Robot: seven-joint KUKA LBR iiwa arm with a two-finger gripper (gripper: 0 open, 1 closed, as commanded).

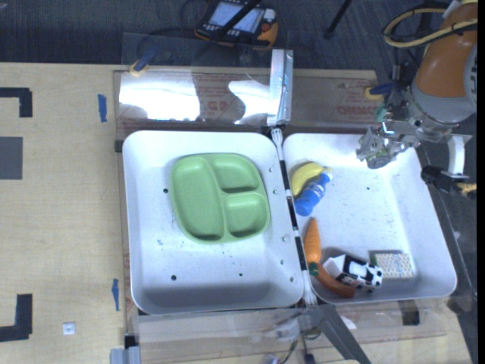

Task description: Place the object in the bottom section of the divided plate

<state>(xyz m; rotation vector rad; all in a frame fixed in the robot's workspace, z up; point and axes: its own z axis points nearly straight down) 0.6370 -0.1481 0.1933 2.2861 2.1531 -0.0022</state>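
In the left white bin (144, 226): green divided plastic plate (220, 196). Right white bin (424, 226): yellow banana (303, 174), blue bottle (312, 194), orange carrot (312, 241), black-and-white cow toy (362, 273). Claw (377, 150) over far right corner, grip cannot be told.

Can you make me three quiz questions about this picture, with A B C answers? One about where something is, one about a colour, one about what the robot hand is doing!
1. Where is the divided plate?
A. left bin
B. right bin
C. on the floor

2. What colour is the plate?
A. red
B. green
C. black

3. Where is the gripper?
A. pressing on the plate
B. over the right bin's far edge, away from the toys
C. lifting the carrot

Answers: 1 A, the plate lies in the left bin. 2 B, it is pale green. 3 B, it sits at the right bin's top edge, apart from the carrot.
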